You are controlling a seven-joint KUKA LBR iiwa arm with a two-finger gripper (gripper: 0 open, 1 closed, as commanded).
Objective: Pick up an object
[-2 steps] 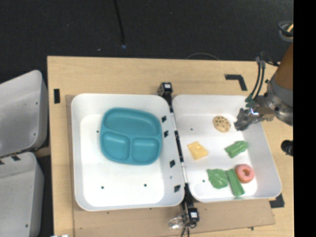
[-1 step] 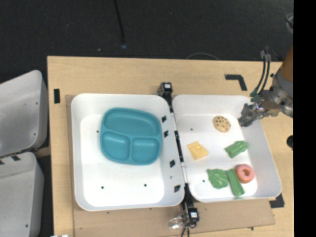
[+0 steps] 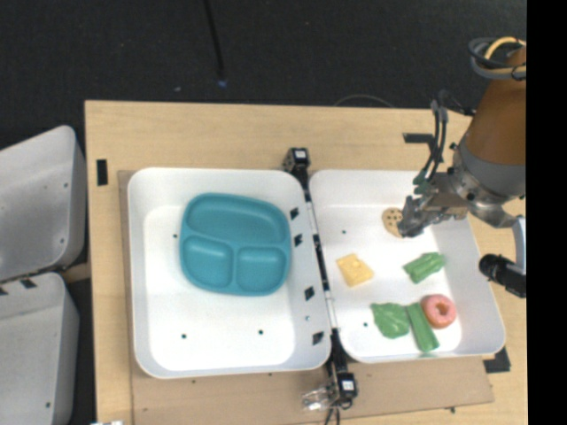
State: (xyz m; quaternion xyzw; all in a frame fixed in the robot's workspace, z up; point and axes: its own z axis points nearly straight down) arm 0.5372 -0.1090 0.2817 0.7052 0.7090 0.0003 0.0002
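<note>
Pale wood makes up the bench point(image 3: 106, 140), and on it sit two shallow white bins side by side. Of these, the left bin point(image 3: 159, 326) holds a teal divided plate point(image 3: 236, 243) lying flat near its middle. Next to it, the right bin point(image 3: 354, 202) carries the small items: a green leafy piece point(image 3: 388, 319) and a green stick point(image 3: 422, 328) near the front edge, a pink ring point(image 3: 438, 310) resting against the stick, another green piece point(image 3: 423, 266) further back, a yellow wedge point(image 3: 355, 270) near the bin's middle, and a small tan round cookie point(image 3: 389, 220) at the back. The grey arm with its orange band reaches in from the right, and its gripper point(image 3: 411, 224) hangs low just beside the cookie; whether it is wide or narrow cannot be told
</note>
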